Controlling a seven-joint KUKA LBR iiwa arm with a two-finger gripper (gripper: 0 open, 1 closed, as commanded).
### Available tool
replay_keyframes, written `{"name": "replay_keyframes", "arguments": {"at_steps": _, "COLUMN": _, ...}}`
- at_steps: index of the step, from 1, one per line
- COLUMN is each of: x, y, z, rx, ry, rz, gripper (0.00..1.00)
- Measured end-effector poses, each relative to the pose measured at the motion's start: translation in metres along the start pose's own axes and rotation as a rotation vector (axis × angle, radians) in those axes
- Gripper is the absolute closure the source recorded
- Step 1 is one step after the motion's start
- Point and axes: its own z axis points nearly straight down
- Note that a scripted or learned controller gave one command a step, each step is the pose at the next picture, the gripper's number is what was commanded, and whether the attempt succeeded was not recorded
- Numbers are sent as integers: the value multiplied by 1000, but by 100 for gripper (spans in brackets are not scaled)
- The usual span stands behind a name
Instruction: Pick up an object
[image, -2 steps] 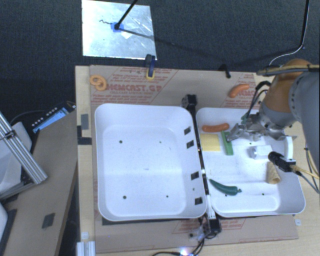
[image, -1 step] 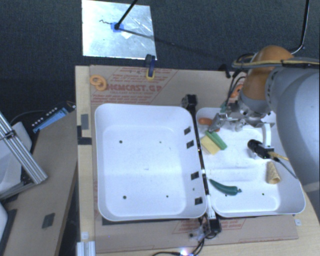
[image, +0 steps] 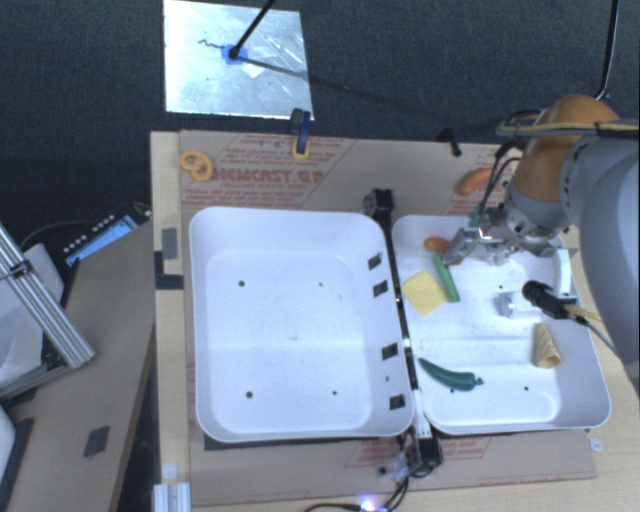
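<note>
Approach step: the gripper (image: 462, 250) hovers low in the right bin (image: 580, 410), just beside the carrot (image: 437, 243); I cannot tell its fingers' state. Next it must centre over the carrot and close.

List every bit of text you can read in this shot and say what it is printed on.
"HEMCAST G9", or close to it, blurred red print on the tan board behind the bins.
The smaller red lines above and below it are too blurred to read.
Red print on the board's front edge: unreadable.
</note>
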Motion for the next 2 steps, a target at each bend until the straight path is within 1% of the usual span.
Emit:
{"name": "replay_keyframes", "arguments": {"at_steps": 1, "x": -57, "y": 2, "z": -63, "rx": -11, "ry": -5, "rz": 2, "gripper": 0}}
{"name": "replay_keyframes", "arguments": {"at_steps": 2, "x": 11, "y": 2, "z": -83, "rx": -7, "ry": 0, "rz": -8, "gripper": 0}}
